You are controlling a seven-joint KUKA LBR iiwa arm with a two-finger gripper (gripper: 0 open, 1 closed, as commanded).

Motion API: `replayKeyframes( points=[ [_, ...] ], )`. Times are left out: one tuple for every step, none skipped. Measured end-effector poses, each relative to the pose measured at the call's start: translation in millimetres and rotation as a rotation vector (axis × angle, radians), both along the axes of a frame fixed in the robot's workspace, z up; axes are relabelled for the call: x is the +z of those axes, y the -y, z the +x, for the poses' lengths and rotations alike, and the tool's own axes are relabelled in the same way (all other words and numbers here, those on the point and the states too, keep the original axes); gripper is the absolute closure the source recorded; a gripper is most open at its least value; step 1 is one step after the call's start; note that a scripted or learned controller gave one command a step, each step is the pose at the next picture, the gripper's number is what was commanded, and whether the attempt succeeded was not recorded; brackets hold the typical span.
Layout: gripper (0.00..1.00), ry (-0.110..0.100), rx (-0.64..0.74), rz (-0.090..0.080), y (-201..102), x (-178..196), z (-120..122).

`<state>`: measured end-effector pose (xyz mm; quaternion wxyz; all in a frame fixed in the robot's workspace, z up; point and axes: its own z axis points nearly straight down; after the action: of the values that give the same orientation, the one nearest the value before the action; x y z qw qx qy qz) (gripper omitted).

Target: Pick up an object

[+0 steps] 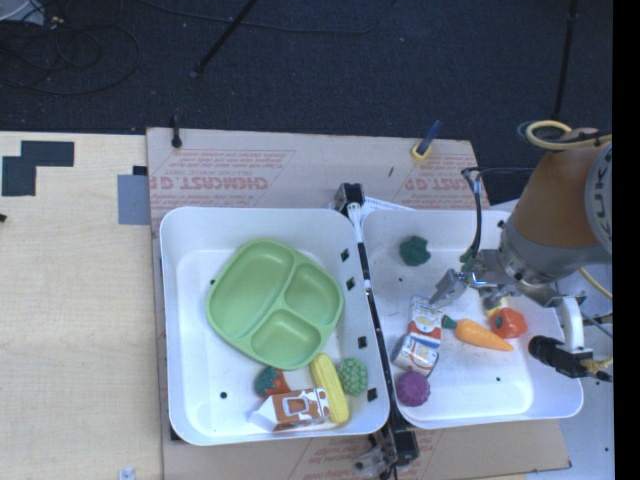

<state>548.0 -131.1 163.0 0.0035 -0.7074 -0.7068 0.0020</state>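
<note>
A robotics lab: a cardboard-lined worktop (90,308), white bins (180,268) of toy food, cables (90,28) on dark carpet.

A pale wooden counter (70,318) carries a flat brown cardboard sheet with red printed lettering (250,173). Two shallow white plastic bins lie side by side on the sheet: the left bin (170,318) and the right bin (520,393), their inner rims touching. A black clip (350,198) sits at the far end of that seam. A blue-and-yellow clamp (427,143) and a small black peg (176,136) stand at the cardboard's far edge. Black stepped patches (35,163) and a grey rectangle (131,198) mark the counter's left part. Beyond lies dark blue carpet floor (350,48) with thin black cables (70,38).
</note>
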Motion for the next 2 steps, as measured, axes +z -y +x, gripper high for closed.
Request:
replayKeyframes(
  points=[
    [0.00,0.001,0.001,-0.001,-7,-68,95],
    [0.00,0.004,0.001,-0.002,0,15,96]
  ],
)
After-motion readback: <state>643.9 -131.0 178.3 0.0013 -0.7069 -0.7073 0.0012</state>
